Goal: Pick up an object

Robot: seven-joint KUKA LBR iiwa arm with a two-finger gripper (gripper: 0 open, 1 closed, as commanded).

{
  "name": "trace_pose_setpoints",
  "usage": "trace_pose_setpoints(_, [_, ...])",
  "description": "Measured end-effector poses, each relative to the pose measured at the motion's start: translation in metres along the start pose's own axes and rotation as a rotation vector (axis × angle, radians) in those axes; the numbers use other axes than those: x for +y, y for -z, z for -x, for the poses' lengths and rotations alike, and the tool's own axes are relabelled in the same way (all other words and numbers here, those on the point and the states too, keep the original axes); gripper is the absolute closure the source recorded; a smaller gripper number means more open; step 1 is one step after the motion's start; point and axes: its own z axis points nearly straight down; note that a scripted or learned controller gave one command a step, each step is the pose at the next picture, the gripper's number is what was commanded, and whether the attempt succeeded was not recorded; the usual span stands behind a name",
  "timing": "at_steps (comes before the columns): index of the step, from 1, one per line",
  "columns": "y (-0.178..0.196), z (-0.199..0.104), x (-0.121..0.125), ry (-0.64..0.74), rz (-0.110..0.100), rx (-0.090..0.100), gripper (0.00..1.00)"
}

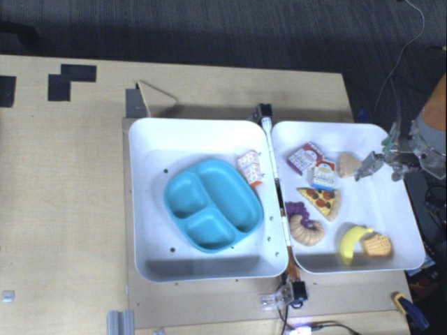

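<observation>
The grey two-finger gripper [378, 162] is hovering over the far right part of the right white bin [398, 218], fingers spread and holding nothing. A beige rounded toy [347, 163] is lying just left of it, beside a small red packet [304, 158].

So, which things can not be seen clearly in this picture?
- Gripper, camera view: small and blurred, so its finger state is unclear.
- Arm: cut off by the right edge.
- Small packets in the right bin: print too small to read.
- Pale item: partly behind the gripper, kind unclear.
</observation>
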Motion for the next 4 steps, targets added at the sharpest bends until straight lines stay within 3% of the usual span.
trace_pose_setpoints(1, [-0.092, -0.023, -0.011, -0.003, 0.008, -0.003, 0.0])
trace_pose_setpoints(2, [-0.101, -0.071, -0.061, -0.004, 0.012, -0.002, 0.0])
trace_pose_setpoints(3, [-0.087, -0.071, -0.057, -0.002, 0.021, -0.004, 1.0])
trace_pose_setpoints(4, [-0.004, -0.14, 0.018, 0.001, 0.003, 0.002, 1.0])
